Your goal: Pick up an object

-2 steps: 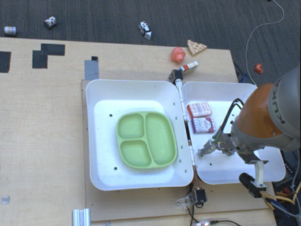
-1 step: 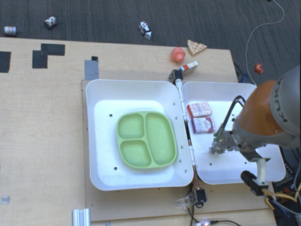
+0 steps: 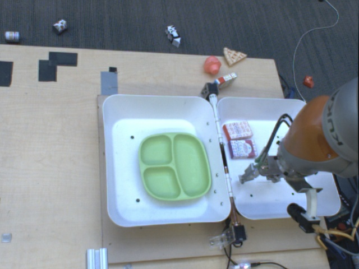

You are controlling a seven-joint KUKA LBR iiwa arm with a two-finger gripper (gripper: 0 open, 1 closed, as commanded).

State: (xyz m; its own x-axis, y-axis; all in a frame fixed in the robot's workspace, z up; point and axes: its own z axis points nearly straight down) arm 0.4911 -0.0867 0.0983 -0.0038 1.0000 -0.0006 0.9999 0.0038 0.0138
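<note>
Hovering over the right bin [image 3: 314,203], the gripper [image 3: 252,172] is reaching toward two red-and-white packets [image 3: 239,139] just beyond it; its state is impossible to tell.

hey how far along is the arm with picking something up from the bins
Done: the arm has reached into the right bin, with the gripper low over its floor. In hand: nothing visible between its fingers. Left: the grab and lift. The two red-and-white packets lie flat in that bin just beyond the gripper, and the green divided plate sits in the left bin.
</note>
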